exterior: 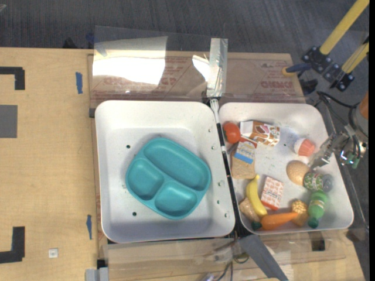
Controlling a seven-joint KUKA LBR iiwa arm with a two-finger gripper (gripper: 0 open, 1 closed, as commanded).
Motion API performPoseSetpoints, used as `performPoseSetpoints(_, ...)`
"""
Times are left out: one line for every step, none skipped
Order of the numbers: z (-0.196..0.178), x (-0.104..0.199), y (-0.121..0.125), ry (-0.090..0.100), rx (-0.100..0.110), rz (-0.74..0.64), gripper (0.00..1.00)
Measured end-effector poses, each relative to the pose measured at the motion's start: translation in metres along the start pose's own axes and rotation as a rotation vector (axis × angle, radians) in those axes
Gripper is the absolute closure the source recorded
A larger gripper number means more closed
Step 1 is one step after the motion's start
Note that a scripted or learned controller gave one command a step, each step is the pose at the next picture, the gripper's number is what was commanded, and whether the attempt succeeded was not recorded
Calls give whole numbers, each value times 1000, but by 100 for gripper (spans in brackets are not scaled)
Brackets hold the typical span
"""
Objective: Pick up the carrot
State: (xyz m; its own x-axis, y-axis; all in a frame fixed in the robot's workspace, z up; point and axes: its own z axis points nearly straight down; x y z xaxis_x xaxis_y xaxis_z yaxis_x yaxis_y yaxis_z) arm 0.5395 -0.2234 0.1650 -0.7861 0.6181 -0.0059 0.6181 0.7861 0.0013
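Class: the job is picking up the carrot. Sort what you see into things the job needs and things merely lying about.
Needed:
carrot
pincer
right bin

Lying about:
banana
tomato
teal divided plate
left bin
green bottle

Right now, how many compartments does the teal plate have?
3. The teal plate lies in the left bin: one long compartment along its upper right side, one at its left end, one at its lower right. Nothing covers it.
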Motion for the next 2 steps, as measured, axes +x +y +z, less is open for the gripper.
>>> performPoseSetpoints(77,-45,36,-2,-2,216,100)
performPoseSetpoints(-31,-56,44,-8,-3,-71,100)
